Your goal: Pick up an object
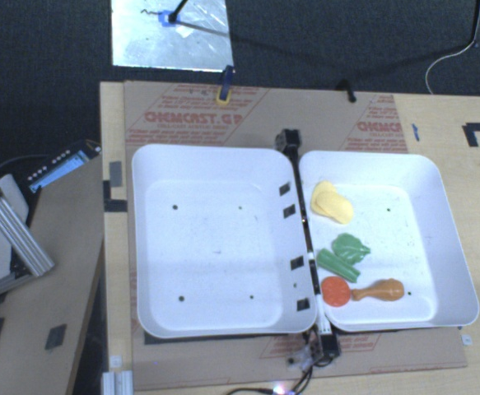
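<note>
Four small toys, all in the right bin (448,220), grouped against its left side beside the central divide. Nearest: red round piece (335,291) touching a tan drumstick-shaped toy (379,290), both close to the near wall. Just beyond: green leafy toy (344,255), lying near the red piece; contact between them hard to judge. Farther still: yellow lump (332,202), apart from the green toy and close to the left wall. Open floor across the right half of this bin, up to the right and far walls. Left bin (215,220) alongside, rims meeting at a line of black clips (290,211). Beneath both bins: printed cardboard sheet (192,113), its margin widest on the far side. Beyond the far edge of the bench: shiny square sheet (171,21) on dark carpet. Gripper state: cannot be told.
</note>
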Motion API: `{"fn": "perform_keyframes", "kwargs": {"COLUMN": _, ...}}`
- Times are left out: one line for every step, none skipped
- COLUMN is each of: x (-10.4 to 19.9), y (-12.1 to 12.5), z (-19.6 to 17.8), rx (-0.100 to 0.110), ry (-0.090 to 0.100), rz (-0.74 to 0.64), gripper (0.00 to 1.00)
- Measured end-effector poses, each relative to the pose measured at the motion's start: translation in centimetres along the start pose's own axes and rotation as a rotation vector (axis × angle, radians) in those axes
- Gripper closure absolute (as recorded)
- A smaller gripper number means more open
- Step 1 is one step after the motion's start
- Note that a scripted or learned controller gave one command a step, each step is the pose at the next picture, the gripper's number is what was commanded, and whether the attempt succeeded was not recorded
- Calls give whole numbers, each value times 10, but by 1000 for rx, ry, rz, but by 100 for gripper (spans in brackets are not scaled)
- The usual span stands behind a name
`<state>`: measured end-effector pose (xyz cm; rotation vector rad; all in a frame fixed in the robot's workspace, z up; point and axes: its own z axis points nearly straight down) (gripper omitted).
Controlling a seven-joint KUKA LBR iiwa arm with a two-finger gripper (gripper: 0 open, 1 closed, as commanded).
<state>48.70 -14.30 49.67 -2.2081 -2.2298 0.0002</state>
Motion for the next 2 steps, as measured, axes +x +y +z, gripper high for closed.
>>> {"fn": "perform_keyframes", "kwargs": {"x": 10, "y": 0, "z": -41, "rx": -9, "ry": -4, "rz": 5, "gripper": 100}}
{"fn": "perform_keyframes", "kwargs": {"x": -68, "y": -2, "z": -39, "rx": -6, "ry": -7, "rz": 15, "gripper": 100}}
